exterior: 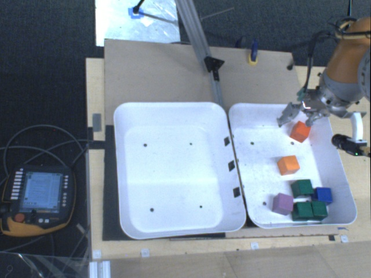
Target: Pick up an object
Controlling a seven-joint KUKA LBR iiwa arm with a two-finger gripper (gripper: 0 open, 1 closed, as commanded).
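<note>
gripper seen spread open over right bin | red-orange block sat just under fingertips, maybe touching, hard to tell | not gripped

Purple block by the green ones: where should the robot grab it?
Probably from straight above the purple block, pinching its near and far sides. Its left side is open too, but a green block sits close on the right, leaving little room for a finger there.

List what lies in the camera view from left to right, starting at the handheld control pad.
Control pad → left bin → purple block → orange block → blue block.
</note>
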